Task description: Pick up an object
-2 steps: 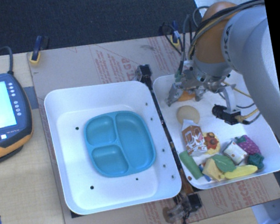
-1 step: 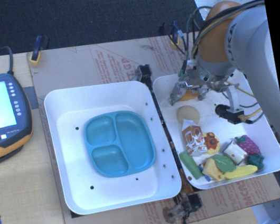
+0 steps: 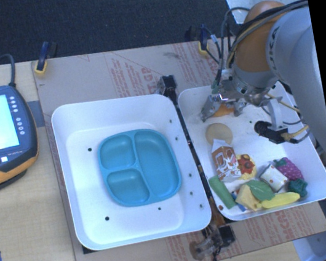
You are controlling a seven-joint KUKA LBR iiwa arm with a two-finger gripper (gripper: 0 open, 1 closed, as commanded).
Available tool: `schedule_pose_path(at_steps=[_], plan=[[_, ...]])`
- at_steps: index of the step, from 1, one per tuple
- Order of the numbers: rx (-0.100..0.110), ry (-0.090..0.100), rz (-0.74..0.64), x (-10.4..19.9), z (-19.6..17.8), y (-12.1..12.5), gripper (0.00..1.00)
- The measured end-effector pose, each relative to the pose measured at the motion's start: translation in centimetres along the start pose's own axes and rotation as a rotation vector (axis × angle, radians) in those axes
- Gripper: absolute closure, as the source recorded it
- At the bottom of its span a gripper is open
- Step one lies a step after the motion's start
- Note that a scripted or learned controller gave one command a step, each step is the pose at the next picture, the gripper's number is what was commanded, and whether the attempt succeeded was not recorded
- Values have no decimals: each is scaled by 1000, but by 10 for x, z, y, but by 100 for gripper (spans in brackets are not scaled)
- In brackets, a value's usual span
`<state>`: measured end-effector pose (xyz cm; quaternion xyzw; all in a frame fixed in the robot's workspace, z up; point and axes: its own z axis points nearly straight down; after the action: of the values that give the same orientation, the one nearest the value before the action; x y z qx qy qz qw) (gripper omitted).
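Hovering low in the right bin (image 3: 323, 189), claw (image 3: 220, 105) spread over an orange piece (image 3: 227, 109); cardboard-covered table (image 3: 133, 69) beyond it, dark floor (image 3: 98, 13) behind.

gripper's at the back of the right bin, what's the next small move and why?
Probably a short straight descent. The gripper sits at the back of the right bin, over a small orange item partly hidden beneath it, with nothing visibly between its fingers. The tan disc lies just in front, so drifting forward risks bumping it.
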<state>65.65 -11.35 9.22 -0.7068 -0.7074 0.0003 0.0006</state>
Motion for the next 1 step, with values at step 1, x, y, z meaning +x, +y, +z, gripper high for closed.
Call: schedule_pose_path(at_steps=[1], plan=[[2, 1, -3, 6, 0, 0, 0]])
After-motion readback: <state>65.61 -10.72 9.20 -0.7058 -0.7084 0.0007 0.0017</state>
